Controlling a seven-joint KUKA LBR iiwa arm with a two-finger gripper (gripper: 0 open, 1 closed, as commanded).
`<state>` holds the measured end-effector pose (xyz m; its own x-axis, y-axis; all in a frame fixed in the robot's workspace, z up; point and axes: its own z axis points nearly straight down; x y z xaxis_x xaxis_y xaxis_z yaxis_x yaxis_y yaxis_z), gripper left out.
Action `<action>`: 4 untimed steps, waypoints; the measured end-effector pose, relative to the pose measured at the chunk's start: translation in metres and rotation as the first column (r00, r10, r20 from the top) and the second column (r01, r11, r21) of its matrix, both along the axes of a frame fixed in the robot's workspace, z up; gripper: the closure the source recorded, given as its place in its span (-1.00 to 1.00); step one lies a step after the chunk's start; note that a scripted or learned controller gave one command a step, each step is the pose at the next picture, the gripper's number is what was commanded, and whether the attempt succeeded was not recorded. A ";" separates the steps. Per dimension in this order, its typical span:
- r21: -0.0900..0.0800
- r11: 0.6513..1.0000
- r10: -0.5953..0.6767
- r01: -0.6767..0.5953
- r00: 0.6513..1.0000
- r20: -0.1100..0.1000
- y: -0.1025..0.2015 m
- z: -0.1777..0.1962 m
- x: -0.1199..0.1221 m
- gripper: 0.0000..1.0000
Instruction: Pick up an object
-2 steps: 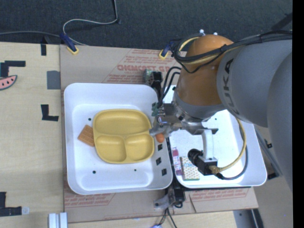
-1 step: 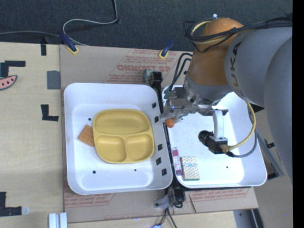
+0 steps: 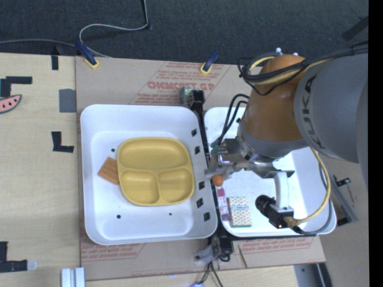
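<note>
Nothing is lifted yet, we judge. Our gripper point(image 3: 219, 173) hovers above the small patterned card box point(image 3: 240, 211) in the right white bin point(image 3: 311, 223); its grip we cannot tell.

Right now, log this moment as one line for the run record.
arm: over right bin | claw: low at that bin's left edge, grip unclear | left bin: yellow divided tray, brown piece | right bin: small box

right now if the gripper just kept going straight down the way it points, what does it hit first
Probably the right bin's floor near its left wall, close to a small orange object by the gripper. The small box lies nearer the camera, off that line. Depth from this slanted view is uncertain.
</note>
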<state>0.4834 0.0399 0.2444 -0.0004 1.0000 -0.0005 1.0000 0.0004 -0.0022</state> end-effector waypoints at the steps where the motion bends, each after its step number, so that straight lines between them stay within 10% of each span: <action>1: 0.001 1.000 0.002 -0.002 1.000 0.000 0.037 0.013 0.000 1.00; 2: 0.001 1.000 0.002 -0.002 1.000 -0.001 0.053 0.017 0.000 1.00; 3: -0.001 1.000 -0.001 0.001 1.000 0.001 -0.005 0.028 0.057 1.00; 4: 0.000 1.000 0.001 -0.001 1.000 0.000 0.012 0.021 0.002 1.00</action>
